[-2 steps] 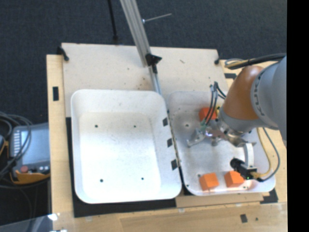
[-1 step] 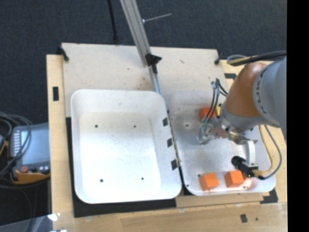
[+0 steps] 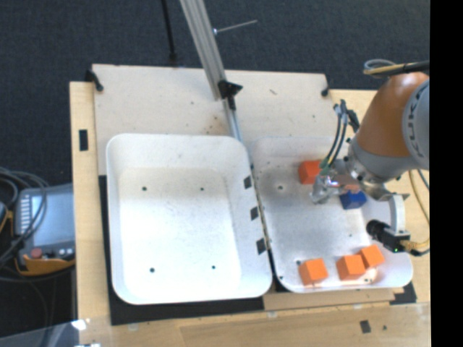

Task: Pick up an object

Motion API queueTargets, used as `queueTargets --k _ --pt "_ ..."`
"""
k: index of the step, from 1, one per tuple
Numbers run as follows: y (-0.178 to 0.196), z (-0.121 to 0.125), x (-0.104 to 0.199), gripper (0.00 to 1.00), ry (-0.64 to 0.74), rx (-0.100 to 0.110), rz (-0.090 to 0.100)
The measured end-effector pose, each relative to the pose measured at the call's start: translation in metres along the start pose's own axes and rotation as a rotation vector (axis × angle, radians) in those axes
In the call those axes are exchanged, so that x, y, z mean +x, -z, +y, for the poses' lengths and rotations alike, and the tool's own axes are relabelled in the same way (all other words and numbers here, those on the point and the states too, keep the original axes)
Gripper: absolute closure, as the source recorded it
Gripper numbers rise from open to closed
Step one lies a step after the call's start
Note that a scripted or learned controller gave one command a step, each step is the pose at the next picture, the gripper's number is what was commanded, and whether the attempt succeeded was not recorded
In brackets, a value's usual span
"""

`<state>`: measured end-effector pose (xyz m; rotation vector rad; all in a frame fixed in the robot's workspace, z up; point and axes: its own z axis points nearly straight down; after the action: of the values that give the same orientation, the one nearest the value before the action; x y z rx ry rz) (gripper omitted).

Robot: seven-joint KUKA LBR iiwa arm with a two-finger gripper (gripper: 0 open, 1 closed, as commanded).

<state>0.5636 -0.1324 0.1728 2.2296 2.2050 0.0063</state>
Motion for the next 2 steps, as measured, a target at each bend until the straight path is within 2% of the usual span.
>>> queueTargets --k 1,2 --pt "0.044 0.000 -0.003 1.00 0.010 0.000 0.000" --pt "0.034 0.000 -0.005 1.00 0.007 0.008 -0.002"
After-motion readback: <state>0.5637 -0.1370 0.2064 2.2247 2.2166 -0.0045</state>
